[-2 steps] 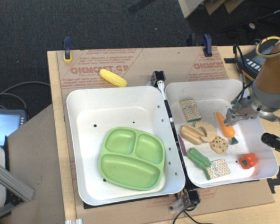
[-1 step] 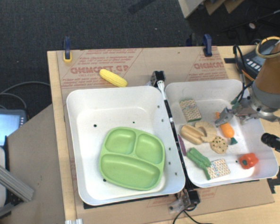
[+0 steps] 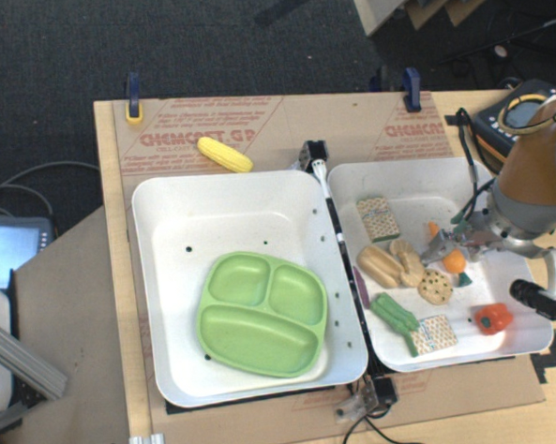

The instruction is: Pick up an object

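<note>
From my feed: dark carpet floor (image 3: 53, 80) all round the cardboard-topped bench (image 3: 253, 124), blue clamps (image 3: 134, 89) on its back edge.

One camera sits high above the surface (image 3: 253, 124), looking down at a slant from its near side. Both bins fall in frame, left bin (image 3: 161, 299) and right bin (image 3: 511, 343), with dark floor beyond the far edge.

Arm (image 3: 529, 187) cut off at right edge

green divided plate (image 3: 263, 313) in left bin (image 3: 159, 271) | corn cob (image 3: 224, 155) on bench (image 3: 116, 179)
</note>
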You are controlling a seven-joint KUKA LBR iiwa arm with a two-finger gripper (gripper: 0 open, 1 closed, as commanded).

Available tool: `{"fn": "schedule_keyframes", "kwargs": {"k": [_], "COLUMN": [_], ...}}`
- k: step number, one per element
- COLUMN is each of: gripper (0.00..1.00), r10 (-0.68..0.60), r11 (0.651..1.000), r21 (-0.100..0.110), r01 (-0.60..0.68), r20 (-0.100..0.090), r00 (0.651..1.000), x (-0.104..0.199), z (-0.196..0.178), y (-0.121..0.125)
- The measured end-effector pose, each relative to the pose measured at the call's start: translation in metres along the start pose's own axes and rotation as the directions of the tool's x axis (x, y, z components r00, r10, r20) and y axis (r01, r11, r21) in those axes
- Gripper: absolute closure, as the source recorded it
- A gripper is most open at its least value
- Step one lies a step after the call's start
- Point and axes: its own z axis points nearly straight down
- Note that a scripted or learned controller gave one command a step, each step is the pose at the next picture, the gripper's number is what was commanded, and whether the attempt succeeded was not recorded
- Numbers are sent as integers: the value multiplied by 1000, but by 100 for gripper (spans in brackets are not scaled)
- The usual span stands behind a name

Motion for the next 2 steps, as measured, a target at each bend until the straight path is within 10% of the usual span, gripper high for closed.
{"fn": "schedule_keyframes", "kwargs": {"k": [1, 2], "gripper": [100, 100], "r10": [0, -4], "r11": [1000, 1000], "r21": [-6, -5], "r01": [0, 4], "r20": [2, 1], "r00": [1000, 1000], "x": [0, 71], "z": [-13, -2], "y": [1, -32]}}
